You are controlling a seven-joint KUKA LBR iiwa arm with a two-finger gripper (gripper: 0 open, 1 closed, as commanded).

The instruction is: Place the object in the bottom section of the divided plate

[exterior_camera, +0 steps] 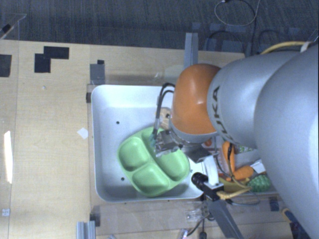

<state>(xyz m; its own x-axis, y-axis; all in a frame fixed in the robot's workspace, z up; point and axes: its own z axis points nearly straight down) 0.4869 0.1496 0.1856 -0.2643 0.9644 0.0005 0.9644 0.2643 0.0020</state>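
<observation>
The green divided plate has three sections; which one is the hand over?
The upper right section; the hand hangs over it, while the left and bottom sections lie uncovered.

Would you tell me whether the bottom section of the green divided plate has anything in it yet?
Empty: the bottom section of the green divided plate shows only bare green surface. The tool is over the plate's upper part.
</observation>
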